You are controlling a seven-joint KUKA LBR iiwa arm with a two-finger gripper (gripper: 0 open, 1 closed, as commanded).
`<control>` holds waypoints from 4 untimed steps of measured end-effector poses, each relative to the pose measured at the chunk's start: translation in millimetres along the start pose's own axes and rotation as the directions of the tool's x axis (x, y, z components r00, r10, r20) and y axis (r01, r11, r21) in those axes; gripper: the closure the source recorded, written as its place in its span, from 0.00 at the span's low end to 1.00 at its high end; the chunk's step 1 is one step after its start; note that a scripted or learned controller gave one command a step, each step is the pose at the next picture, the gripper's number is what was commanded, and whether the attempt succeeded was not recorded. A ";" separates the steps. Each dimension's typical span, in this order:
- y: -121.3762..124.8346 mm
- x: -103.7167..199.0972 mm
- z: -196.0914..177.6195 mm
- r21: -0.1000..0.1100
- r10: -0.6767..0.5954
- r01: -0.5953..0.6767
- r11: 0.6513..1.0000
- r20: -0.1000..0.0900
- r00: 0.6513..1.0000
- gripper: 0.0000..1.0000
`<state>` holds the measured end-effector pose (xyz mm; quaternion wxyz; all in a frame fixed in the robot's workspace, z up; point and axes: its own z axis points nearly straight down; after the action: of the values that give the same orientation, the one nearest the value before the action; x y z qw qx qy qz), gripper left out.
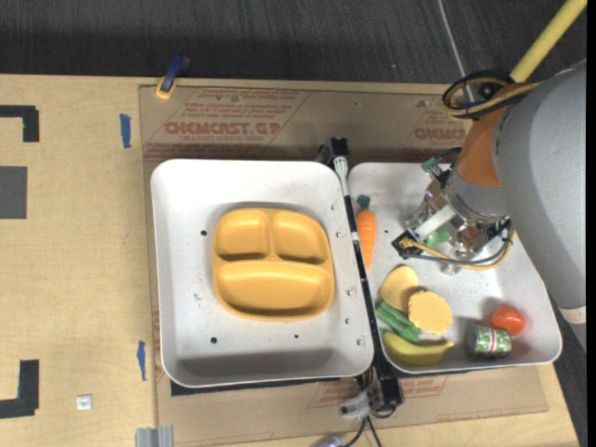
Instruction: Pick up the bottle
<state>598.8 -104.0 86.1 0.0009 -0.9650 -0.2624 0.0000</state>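
A small green bottle (489, 342) with a white label lies on its side in the near right corner of the right bin (402, 177). Touching it on the far side is a red tomato (507, 319). My gripper (434, 234) hangs over the middle of the right bin, up and to the left of the bottle and well apart from it. The grey arm with its orange band (477, 156) comes in from the right and covers the bin's far right part.
An orange carrot (366, 234) lies along the right bin's left wall. A banana (414, 347), a green pod (399, 321) and round yellow pieces (428, 311) crowd the near left part. The left bin (177, 250) holds a yellow divided plate (273, 260).
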 end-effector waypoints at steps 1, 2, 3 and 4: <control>-85.3 -1.1 -98.3 -0.001 0.277 -0.277 0.961 0.001 0.961 0.00; -85.5 -0.5 -108.3 0.000 0.271 -0.271 0.962 0.001 0.962 1.00; -106.9 42.4 -98.2 -0.002 0.173 -0.173 0.985 0.000 0.985 1.00; -98.8 -1.5 -98.0 0.002 -0.150 0.150 0.989 0.003 0.989 1.00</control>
<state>547.5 -19.7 184.3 0.0015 -0.9426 -0.3340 0.0017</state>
